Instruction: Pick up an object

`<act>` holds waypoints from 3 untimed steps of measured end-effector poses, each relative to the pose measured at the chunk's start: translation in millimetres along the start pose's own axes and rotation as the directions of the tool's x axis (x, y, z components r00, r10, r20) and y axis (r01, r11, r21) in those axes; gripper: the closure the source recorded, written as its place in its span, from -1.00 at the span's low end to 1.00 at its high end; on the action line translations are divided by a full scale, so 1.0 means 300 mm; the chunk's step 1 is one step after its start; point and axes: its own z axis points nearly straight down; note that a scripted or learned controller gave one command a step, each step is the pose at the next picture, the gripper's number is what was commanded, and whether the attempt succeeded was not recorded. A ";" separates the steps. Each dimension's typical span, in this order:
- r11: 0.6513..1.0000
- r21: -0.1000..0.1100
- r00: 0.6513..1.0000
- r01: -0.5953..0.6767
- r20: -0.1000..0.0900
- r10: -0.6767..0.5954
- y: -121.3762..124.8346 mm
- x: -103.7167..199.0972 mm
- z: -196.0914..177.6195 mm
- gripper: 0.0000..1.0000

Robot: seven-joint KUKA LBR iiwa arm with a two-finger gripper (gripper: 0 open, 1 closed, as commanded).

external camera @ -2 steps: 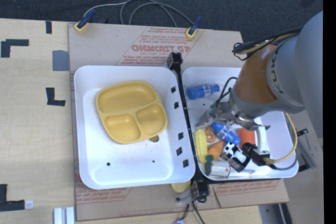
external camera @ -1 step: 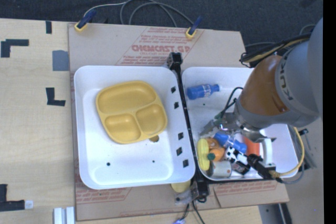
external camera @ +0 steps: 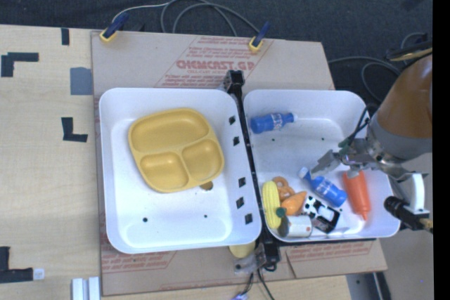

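In the right bin (external camera: 309, 100), my gripper (external camera: 337, 166) hangs open just above a small blue bottle (external camera: 325, 190) and an orange carrot (external camera: 358, 194), with nothing between its fingers. One grey finger (external camera: 323, 163) points left towards the bottle's cap end. A second blue bottle (external camera: 271, 122) lies near the bin's far left corner. A yellow corn cob (external camera: 271, 197), an orange toy (external camera: 293, 202) and a black-and-white piece (external camera: 320, 212) crowd the near left corner.
The left bin (external camera: 112, 151) holds a yellow divided plate (external camera: 176, 149). A black divider (external camera: 242, 151) runs between the bins. The arm's orange band (external camera: 411, 105) stands over the right bin's right wall. Cables lie behind the bench.
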 end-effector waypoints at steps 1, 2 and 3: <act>1.000 -0.013 1.000 0.001 0.006 -0.001 0.036 0.246 0.247 -1.00; 1.000 -0.003 1.000 0.002 0.001 -0.002 0.157 -0.001 -0.031 -1.00; 1.000 -0.001 1.000 -0.001 -0.001 0.001 -0.055 -0.122 0.265 -1.00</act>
